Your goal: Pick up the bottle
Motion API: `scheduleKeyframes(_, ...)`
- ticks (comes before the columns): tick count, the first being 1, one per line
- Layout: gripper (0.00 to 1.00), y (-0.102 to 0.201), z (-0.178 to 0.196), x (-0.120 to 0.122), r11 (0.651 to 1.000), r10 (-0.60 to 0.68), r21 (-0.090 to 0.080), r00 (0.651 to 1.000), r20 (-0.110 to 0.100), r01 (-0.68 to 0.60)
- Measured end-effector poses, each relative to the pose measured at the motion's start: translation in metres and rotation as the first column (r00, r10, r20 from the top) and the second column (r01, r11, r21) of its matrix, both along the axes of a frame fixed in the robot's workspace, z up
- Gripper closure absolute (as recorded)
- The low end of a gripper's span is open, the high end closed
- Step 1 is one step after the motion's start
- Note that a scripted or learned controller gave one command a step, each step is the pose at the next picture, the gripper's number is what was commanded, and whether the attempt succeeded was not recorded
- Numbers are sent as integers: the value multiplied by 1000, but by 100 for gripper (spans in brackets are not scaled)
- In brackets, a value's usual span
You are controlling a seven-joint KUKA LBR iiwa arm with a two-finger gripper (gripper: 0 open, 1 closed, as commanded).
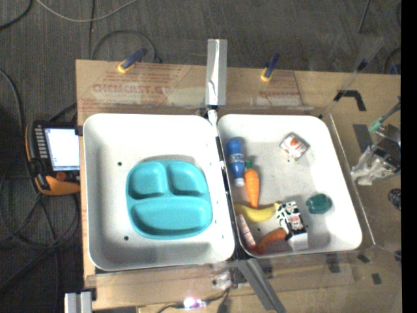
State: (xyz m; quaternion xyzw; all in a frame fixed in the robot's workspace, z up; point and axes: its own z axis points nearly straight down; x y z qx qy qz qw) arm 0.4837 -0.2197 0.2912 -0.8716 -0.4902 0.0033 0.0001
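Camera view: we see the bottle (236, 156) lying in the right bin (329, 135), tight against its left wall, blue label up, an orange carrot (252, 186) touching its lower end. Likely dumped in, not arranged. The same bin holds a banana (257, 212), a small can (294, 146), a green lump (318, 204) and a cow-print carton (292, 223). The left bin (104, 135) holds a teal divided tray (170, 199). We can't tell the gripper's state.

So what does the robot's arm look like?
Past the right bin, near the bench's right side, you can see a bit of it: a pale grey-white tool with knobbly edges and a darker grey block behind it. It is too small and blurry to make out cables or markings.
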Motion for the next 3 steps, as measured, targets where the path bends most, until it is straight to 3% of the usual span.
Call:
scheduleKeyframes(1, 100, 0, 7, 1, 1000, 2, 0, 1000, -5, -2)
scheduleKeyframes(2, 100, 28, 26, 14, 999, 40, 3, 999, 1, -40)
scheduleKeyframes(3, 100, 4, 9, 1, 995, 100, 1, 995, 1, -100)
